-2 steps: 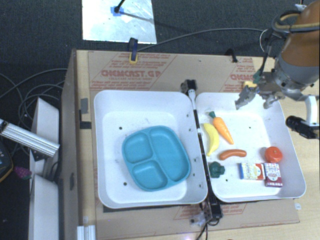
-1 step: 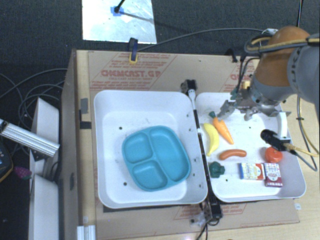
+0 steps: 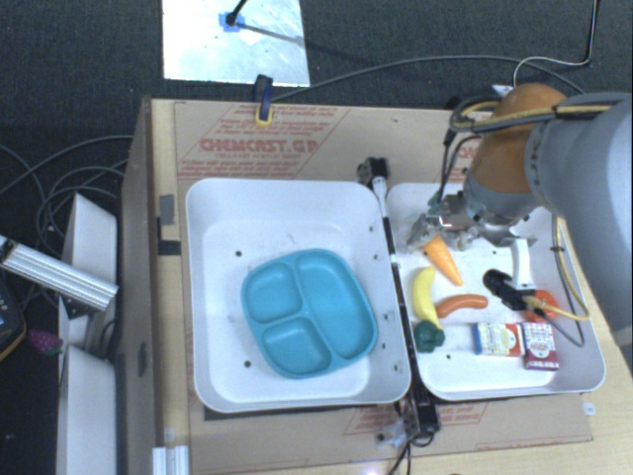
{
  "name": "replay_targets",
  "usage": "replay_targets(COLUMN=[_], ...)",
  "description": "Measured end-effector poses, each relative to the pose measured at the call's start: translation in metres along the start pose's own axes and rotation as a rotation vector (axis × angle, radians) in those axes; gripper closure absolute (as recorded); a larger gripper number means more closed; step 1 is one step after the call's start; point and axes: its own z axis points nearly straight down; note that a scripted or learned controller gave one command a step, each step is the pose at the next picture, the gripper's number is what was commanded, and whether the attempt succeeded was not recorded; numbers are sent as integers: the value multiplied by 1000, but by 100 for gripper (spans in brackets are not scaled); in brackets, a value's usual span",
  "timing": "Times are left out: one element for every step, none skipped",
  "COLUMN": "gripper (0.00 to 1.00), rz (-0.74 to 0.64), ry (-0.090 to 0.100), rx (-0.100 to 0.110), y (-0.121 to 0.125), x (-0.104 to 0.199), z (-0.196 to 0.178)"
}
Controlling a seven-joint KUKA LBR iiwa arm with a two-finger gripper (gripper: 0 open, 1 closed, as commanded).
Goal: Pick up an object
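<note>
Arm [image 3: 584, 166], grey w/ orange band [image 3: 504, 156], sits highest and closest to the lens. It comes in from view-right and ends at the gripper [image 3: 438, 228], which is low over the far-left part of the right bin [image 3: 465, 376]. Jaws: can't tell if released or clenched, since the wrist body hides them from this angle.

Left bin [image 3: 213, 265]: white, whole thing lies view-left of the jaws, its near wall just beside them. Right bin: white, spreads under the jaws and out toward the view's bottom and right.

Blue tray [image 3: 309, 312]: 3 compartments, flat in the left bin, well left of the jaws and nearer the view's bottom.

Banana [image 3: 425, 295]: yellow, directly below the jaws in view, past the carrot, near the bin's left wall.

Sausage [image 3: 462, 306]: orange-red, below the jaws and a bit right, touching or nearly touching the banana.

Carrot [image 3: 444, 263]: orange, closest item. Its thick end is right at the jaws and its tip points away toward lower right. Can't tell if it's gripped or just lying beneath.

White carton [image 3: 497, 339] and red carton [image 3: 540, 345]: side by side, well down-right of the jaws.

Green lump [image 3: 429, 337]: dark, at the banana's far end, farthest straight below the jaws.
</note>
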Motion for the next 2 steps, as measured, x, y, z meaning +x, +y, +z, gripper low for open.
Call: replay_targets(gripper=[0, 100], rz=[4, 3], ry=[0, 0], rx=[0, -2], y=[-15, -14], x=[5, 5], z=[0, -11])
